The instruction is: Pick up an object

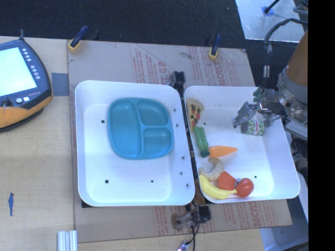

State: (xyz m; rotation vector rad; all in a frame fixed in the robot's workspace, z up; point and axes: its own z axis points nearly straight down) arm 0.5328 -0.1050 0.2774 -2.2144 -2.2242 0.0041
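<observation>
From the camera above, I see my arm [296, 75] coming in from the right, grey with its orange band at the frame's edge, and my jaws [251, 116] sit low over the upper right part of the right bin [277, 190]. They are at a small green-and-white patterned object [255, 127], which lies against the bin floor just under and beside my dark fingertips; I cannot tell whether my jaws are spread or pressed together, nor whether that object is actually between them. The rest of the right bin's load lies along its left wall and lower left corner, well apart from me: a pizza slice toy [194, 111] at the top, a green vegetable [201, 140] below it, an orange carrot [223, 151] pointing right, a pale curled piece [213, 167] under that, then a yellow banana [213, 191], a red piece [226, 180] and a red tomato [244, 187] clustered together, touching or nearly so. The left bin [94, 187] holds a blue divided plate [140, 127], lying flat a little above its middle. Both bins rest side by side on a brown cardboard sheet [131, 61] held to the wooden desk [31, 161] by yellow-and-blue clamps [77, 38]. At the far left of the desk sits a control pendant [21, 82] with a pale screen and orange casing.
</observation>
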